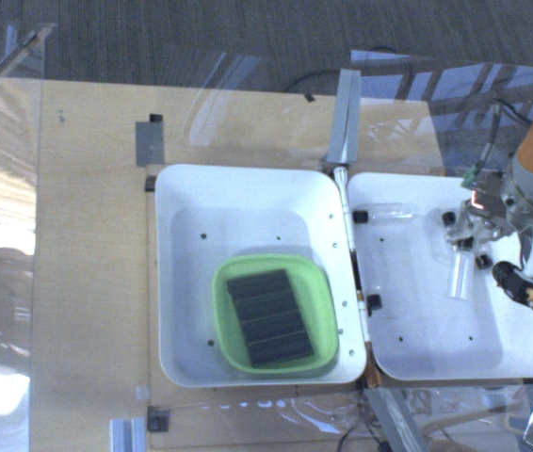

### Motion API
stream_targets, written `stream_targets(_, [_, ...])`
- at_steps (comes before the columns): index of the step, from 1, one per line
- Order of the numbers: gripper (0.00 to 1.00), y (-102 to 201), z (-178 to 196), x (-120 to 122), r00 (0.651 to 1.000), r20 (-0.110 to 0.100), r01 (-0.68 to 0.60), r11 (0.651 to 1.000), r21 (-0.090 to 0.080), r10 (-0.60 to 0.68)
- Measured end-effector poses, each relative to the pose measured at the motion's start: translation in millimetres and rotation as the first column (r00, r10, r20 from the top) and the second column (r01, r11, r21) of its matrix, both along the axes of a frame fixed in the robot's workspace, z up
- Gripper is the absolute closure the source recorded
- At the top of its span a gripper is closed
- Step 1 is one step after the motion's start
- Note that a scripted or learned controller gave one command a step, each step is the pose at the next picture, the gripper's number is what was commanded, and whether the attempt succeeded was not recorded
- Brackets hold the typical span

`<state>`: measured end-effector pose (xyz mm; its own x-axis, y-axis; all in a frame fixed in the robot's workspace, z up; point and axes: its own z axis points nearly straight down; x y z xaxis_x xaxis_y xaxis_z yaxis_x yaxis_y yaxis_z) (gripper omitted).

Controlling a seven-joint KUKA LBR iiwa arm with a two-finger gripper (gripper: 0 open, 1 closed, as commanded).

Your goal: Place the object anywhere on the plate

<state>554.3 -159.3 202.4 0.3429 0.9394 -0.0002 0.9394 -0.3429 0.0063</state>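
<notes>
Wooden bench (78,252); white bins (182,215); carpet (248,17)

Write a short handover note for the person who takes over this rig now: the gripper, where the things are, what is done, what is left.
Gripper: over the right white bin, near its right side; whether its fingers are open or shut cannot be judged.
Dark grey ribbed rectangular block: lies flat on the light green square plate, in the left white bin.
Small clear plastic tube: lies in the right bin, near its upper left corner.
Done: the dark block appears already placed on the plate.
Left: probably only to draw the arm back and confirm the placement.
</notes>
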Motion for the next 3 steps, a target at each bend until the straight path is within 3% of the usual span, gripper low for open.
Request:
stream_targets(1, [1.0,101.7,-18.2,-43.3,0.997,-0.004,-0.072,0.997,0.003,0.072])
stream_targets(2, [1.0,175.0,-18.4,-45.3,0.989,-0.003,-0.147,0.989,0.003,0.147])
stream_targets(3, [1.0,253.7,-18.4,-66.4,1.0,-0.004,-0.026,1.0,0.004,0.026])
